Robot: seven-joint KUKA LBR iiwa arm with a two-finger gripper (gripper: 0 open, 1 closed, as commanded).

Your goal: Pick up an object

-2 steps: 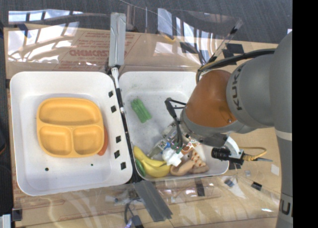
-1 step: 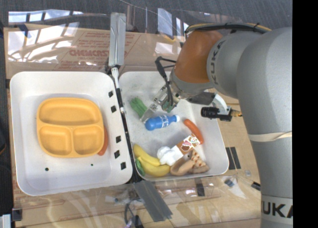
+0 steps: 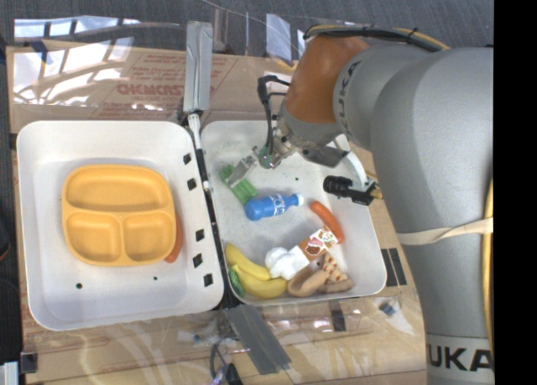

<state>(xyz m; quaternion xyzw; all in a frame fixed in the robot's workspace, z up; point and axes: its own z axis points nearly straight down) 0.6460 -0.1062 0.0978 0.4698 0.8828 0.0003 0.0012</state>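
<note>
Bottle [image 3: 273, 205] lies near my claw [image 3: 267, 157]; whether the claw is wide or narrow, I cannot tell; I should center over it before descending.

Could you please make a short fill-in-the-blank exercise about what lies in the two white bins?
1. The yellow divided tray lies in the ____ bin.
2. The banana lies in the near-left corner of the ____ bin.
3. The small bottle in the right bin is ____ in colour.
4. The pincer hangs beside a ____ object.

Missing words: left; right; blue; green
</note>
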